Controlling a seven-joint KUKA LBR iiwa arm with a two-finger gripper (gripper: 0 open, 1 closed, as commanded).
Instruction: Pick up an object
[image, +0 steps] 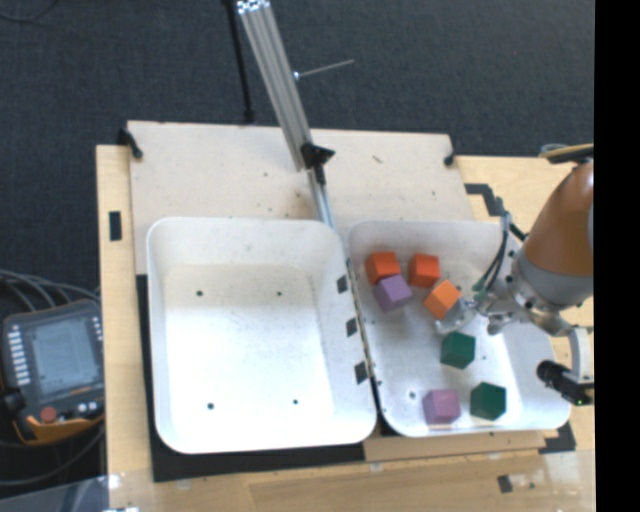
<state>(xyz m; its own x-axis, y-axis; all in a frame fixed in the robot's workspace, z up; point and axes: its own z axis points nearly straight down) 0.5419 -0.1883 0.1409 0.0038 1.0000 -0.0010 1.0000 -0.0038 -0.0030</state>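
Overhead view of the worktop (280, 165) with two white bins. The right bin (400, 400) held seven blocks: three orange, two purple, two green. The gripper (468, 318) hung low between an orange block (442, 298) and a green block (458, 350), nearly touching both; whether the fingers were released or clenched could not be told. A clean pick probably required centring over one block, aligning with its flat faces and keeping clear of its neighbour. The left bin (250, 330) lay alongside. No legible writing or brand appeared.
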